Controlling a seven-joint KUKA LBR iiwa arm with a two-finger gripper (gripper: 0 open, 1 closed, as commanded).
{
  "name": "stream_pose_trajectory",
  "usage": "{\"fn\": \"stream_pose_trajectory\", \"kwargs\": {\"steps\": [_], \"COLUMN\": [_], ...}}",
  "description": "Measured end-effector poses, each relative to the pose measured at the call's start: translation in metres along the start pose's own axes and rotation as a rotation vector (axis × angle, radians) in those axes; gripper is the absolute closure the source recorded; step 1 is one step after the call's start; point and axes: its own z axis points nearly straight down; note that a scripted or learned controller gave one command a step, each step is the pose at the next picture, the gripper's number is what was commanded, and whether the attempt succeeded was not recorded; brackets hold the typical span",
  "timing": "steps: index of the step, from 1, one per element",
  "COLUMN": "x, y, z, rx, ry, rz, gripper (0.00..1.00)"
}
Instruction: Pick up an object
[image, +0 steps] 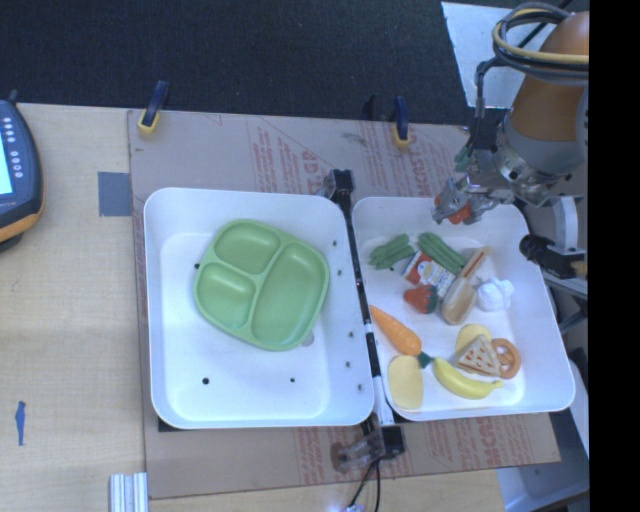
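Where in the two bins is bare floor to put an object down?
Left bin: bare floor below and left of the green divided plate. Right bin: crowded from green beans down to banana; bare strip along its right wall.

1. Two shallow white bins sit side by side on a cardboard-covered bench.
2. The left bin (170, 300) holds a green divided plate (262, 284).
3. The right bin (545, 310) holds toy food: green beans (390, 250), a carrot (396, 333), a banana (462, 381), a pretzel (500, 357) and a white crumpled item (493, 293).
4. The grey arm (545, 100) enters from the right; its gripper (458, 207) hangs over the right bin's far edge, with something small and red at its tip.
5. A handheld controller (15, 170) lies at the far left.
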Motion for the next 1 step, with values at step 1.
{"fn": "stream_pose_trajectory", "kwargs": {"steps": [1], "x": [0.0491], "y": [-0.0327], "z": [0.004], "rx": [0.011], "ry": [0.0], "rz": [0.001], "gripper": [1.0]}}
